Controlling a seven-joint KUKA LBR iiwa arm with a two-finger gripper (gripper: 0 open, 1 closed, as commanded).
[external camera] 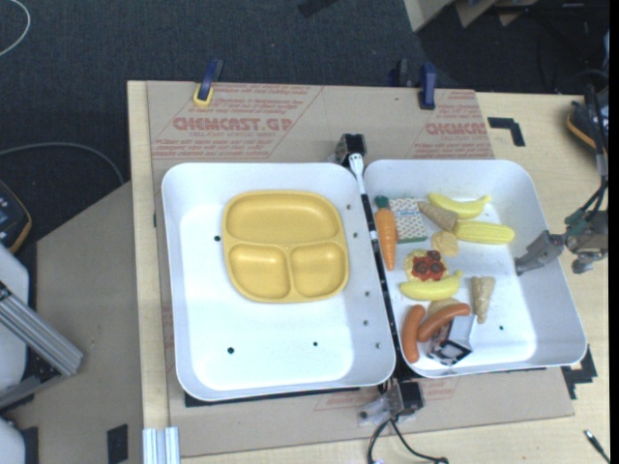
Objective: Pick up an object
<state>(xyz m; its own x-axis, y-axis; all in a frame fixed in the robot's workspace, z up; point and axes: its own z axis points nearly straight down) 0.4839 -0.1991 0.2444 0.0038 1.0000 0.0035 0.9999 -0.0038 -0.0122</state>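
The toy foods, among them a carrot (386, 237), bananas (458, 204) and corn (485, 232), lie in your right bin (551, 317), while your gripper (544, 252) sits at that bin's right rim, its opening impossible to tell, touching none.

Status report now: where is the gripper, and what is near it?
Gripper at right bin's right rim, holding nothing. Yellow toy corn cob nearest. Nothing between.

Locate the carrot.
The carrot lies in the right bin, along its left wall, beside the checkered item.
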